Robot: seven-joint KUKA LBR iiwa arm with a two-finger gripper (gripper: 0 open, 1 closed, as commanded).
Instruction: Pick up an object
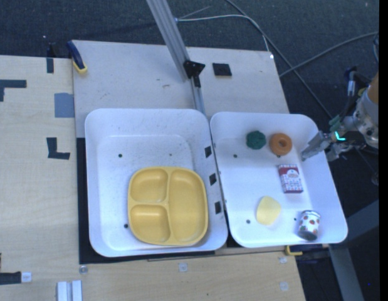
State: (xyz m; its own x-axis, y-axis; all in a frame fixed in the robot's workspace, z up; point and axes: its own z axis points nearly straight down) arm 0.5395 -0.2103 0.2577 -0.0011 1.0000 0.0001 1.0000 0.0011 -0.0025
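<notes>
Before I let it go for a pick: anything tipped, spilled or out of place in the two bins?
Nothing stands out. The yellow divided tray lies flat in the left bin. The right bin holds five separate small items; nothing looks spilled. The gripper sits at its right rim.

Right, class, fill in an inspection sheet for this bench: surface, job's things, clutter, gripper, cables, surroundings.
Surface: two white bins, left bin and right bin, on a pale bench.
Job's things: in the right bin, green ball, orange ring, red box, yellow piece, silvery object.
Clutter: yellow divided plate in the left bin.
Gripper: gripper at the right bin's right rim, holding nothing.
Cables: cables across the dark floor.
Surroundings: metal post, clamp.
</notes>
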